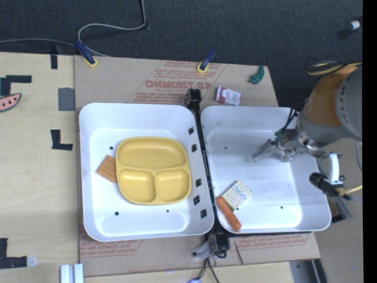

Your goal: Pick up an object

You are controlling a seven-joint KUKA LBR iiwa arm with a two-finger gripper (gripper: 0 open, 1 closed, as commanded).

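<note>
**Operator:** What can't you make out?

**Observer:** Your gripper (265, 152) sits over the right bin (306, 220), in its upper middle. The fingers are a grey blur against the white floor, so I cannot tell if they are spread or closed. Nothing shows between them. Your arm (330, 108) is cut off at the right edge.

**Operator:** And the objects?

**Observer:** A small patterned packet (236, 194) and an orange carrot-shaped piece (228, 213) lie touching in the right bin's lower-left corner, well apart from your gripper. In the left bin (94, 217), a yellow divided plate (154, 170) covers most of a tan cracker-like piece (106, 169) poking out on its left. A small red packet (227, 95) lies on the cardboard (118, 84) behind the bins.
</note>
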